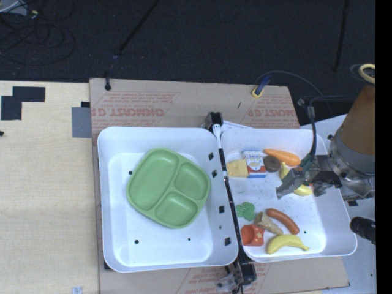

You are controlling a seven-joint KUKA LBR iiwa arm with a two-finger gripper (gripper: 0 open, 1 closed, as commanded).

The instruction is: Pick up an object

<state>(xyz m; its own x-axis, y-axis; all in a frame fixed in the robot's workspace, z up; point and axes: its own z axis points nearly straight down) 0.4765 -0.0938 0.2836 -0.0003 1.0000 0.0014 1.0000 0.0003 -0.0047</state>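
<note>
The grey two-finger hand (293, 185) is seen low over the right shallow white plastic bin (334, 241), reaching in from the right, and whether it is spread or closed cannot be told from this slanted view. The likeliest target is judged to be a small yellow toy piece (302, 190) lying just beside the hand, partly covered by it; nothing is seen clamped. A miss could be caused by the piece being nudged sideways toward the right wall, or by a neighbour being caught instead: an orange toy carrot (282, 157) and a yellow cheese-like block (237, 168) lie near, toward the far side. Nearer the front rim, a brown toy sausage (283, 220), a yellow toy banana (286, 244), a red toy tomato (252, 235) and a green toy leaf (245, 211) are crowded together, so little room is left there. The open floor around the hand offers space for a straight lift. The left white bin (116, 244), holding a green divided plastic plate (168, 187), is well apart on the tabletop.
</note>
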